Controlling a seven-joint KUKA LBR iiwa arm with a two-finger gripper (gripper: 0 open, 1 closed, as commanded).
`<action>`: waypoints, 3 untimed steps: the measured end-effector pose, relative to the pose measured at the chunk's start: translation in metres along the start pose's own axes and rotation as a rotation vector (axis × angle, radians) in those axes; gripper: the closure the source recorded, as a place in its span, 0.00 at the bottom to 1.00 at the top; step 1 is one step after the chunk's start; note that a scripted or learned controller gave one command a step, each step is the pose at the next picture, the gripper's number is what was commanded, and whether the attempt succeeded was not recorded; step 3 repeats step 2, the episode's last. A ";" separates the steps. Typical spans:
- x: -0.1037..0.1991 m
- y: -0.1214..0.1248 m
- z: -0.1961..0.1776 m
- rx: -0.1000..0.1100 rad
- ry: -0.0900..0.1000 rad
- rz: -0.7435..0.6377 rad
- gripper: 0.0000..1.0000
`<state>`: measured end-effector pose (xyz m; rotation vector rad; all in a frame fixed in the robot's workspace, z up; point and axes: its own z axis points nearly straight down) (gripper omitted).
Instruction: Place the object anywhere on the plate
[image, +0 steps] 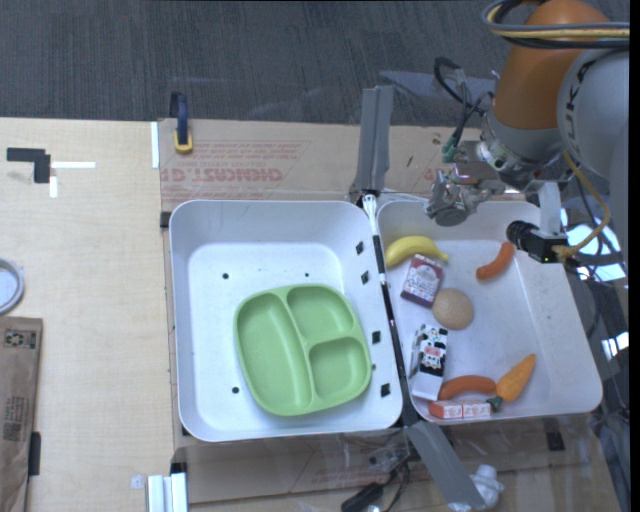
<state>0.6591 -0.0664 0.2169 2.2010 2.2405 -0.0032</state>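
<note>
Camera view, from above the desk (80, 260): a green plate (303, 348) with three compartments lies bare in the left white bin (200, 300). The objects to choose from sit in the right bin (560, 330): a banana (414, 248) at the upper left, a small red carton (423, 280) just below it, a brown ball (453, 308), a black-and-white carton (431, 352), two orange sausage shapes (494, 261) (467, 386), a carrot (517, 378) and a red-and-white packet (464, 408). The arm's jaws (447, 205) hang over that bin's far left corner, above the banana; whether they stand apart or together cannot be told. Nothing shows between them.
</note>
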 end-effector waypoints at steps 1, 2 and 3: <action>0.057 -0.128 0.024 0.002 0.002 -0.122 1.00; 0.134 -0.123 0.011 0.001 0.001 -0.063 1.00; 0.134 -0.123 0.011 0.001 0.001 -0.063 1.00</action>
